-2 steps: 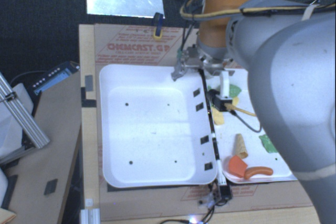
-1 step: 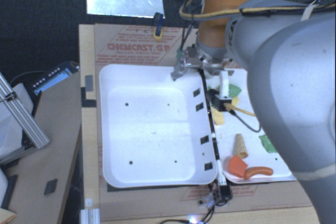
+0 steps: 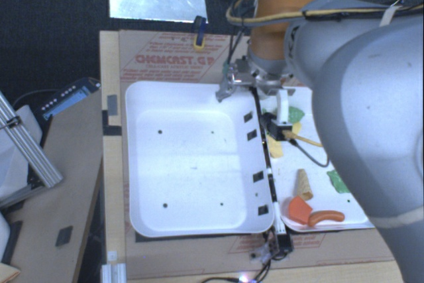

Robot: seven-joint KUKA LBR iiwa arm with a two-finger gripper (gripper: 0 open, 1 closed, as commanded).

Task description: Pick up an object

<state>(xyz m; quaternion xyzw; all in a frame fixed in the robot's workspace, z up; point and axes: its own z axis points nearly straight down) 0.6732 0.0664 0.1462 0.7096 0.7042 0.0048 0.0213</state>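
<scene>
My gripper (image 3: 228,85) hangs over the far end of the divider between the two bins, at the top right corner of the left bin (image 3: 152,142). I see nothing held in it. The arm covers much of the right bin (image 3: 344,225). In that bin's near part lie a tan cone (image 3: 303,183), an orange-red wedge (image 3: 299,211) and a red-orange sausage (image 3: 326,216). A green piece (image 3: 338,181) lies beside the arm. A yellow piece (image 3: 275,148) and a pale green piece (image 3: 295,114) sit close to the divider, below the gripper.
The black-clipped divider (image 3: 262,156) runs between the bins. Brown cardboard (image 3: 172,59) lies under them, with a yellow clamp (image 3: 199,36) at its far edge. A grey device (image 3: 69,96) and metal rails (image 3: 26,149) stand off the bench to the left.
</scene>
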